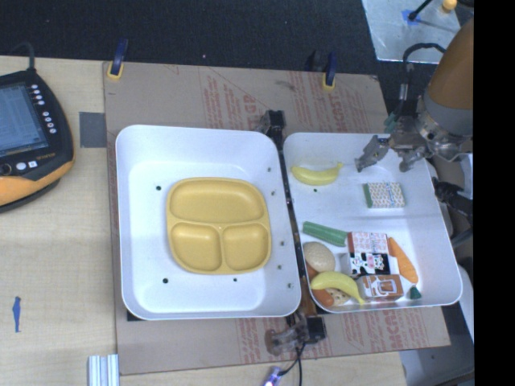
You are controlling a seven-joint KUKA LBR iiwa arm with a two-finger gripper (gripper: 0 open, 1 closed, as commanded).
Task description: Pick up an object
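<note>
**benchwatcher:** Wooden bench [48, 264], brown cardboard sheet [241, 95] clamped on top, two white bins side by side. Left bin [141, 215] holding a yellow divided tray [219, 223]. Right bin [426, 215] crowded along its near edge: green stick-shaped piece [324, 233], beige egg-like thing [319, 256], yellow banana [336, 282], small printed cartons [372, 264], orange carrot [403, 261]. Second banana [315, 174] alone near the far-left corner, speckled sponge-like block [384, 195] off to its right. Handheld controller [28, 139] parked far left.

**gripgeek:** Gripper [392, 153] hovering over the far right end of the right bin, fingers spread wide, nothing between them. Closest candidate: that speckled block, just beside and nearer the camera.

**benchwatcher:** Risks? Probably closing on thin air if the descent lands between block and bin wall. Also clipping the rim, being so close to the far edge. Going for the near cluster instead: packed tight, touching, so likely nudging neighbours or pinching two at once.

**gripgeek:** Writing: faint reddish print repeated across the cardboard, too blurry to read. Cartons patterned, no legible brand.
</note>
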